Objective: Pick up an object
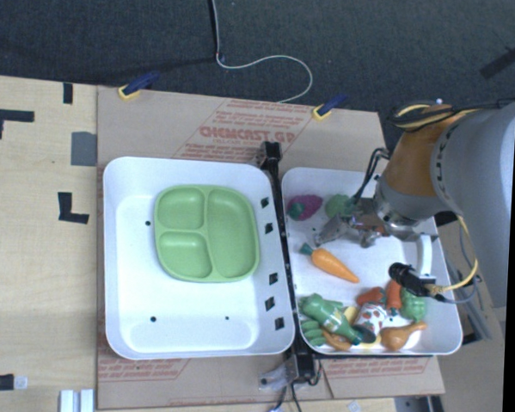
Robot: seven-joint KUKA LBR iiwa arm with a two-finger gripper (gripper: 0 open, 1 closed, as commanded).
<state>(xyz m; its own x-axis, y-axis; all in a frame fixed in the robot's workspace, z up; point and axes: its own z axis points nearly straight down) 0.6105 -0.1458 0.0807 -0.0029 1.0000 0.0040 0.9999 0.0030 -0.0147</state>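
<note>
Arm low over the right bin, tool among the toy food

The tool (347, 230) sits down in the right bin (444, 340), just above the orange carrot (334, 263); from here I cannot tell how it is set or whether it has anything. The carrot lies loose on the bin floor. Beyond the carrot's far side, toward the bin's back wall, are a green piece (338, 204) and a purple-and-green one (304, 207). On the carrot's near side a heap of mixed toys (359, 316) crowds the front corner. Further off from the carrot, the left bin (122, 323) carries a green divided plate (208, 233). Both bins rest on the worktop (31, 258).
</note>
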